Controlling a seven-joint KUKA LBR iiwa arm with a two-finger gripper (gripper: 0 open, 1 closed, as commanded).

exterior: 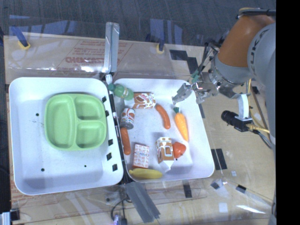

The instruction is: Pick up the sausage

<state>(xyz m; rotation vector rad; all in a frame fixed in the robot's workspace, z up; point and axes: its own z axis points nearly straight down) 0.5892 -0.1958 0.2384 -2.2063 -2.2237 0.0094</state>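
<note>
The sausage (pixel 163 116) lies on a slant in the upper middle of the right bin (pixel 199 165), just left of the carrot (pixel 182 126) and below the small printed carton (pixel 144 100). The hand (pixel 182 95) hovers above the carrot's green top at the bin's upper right, holding nothing; its fingers look parted, though the view is too coarse to be sure. To do this well, shift left, turn the fingers across the sausage's short width, and descend on its middle, clear of the carrot.
</note>
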